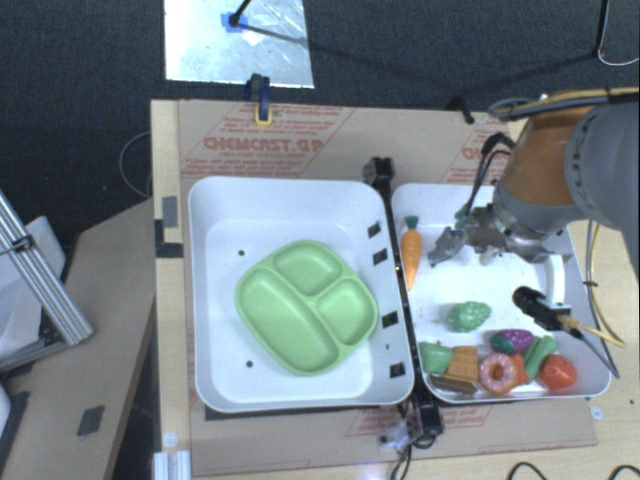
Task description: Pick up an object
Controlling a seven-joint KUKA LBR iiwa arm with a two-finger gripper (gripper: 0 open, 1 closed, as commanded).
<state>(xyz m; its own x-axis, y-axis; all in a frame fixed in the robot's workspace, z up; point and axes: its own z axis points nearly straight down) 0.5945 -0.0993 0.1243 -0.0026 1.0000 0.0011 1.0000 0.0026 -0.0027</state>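
Note:
My gripper (465,252) hangs over the upper middle of the right bin (432,200), its two grey fingers spread open with nothing between them. An orange toy carrot (410,247) lies just left of it, close to the bin's left wall. A green leafy toy (468,315) sits below the gripper, apart from it. Along the bin's front edge lie a purple grape bunch (512,341), a pink donut (497,371), a waffle piece (463,365), a green pepper (541,353), a red tomato (559,372) and a green piece (435,354).
The left bin (215,268) holds a light green divided plate (305,306). A black clamp strip (392,258) runs along the wall between the two bins. The arm comes in over the right bin's upper right corner.

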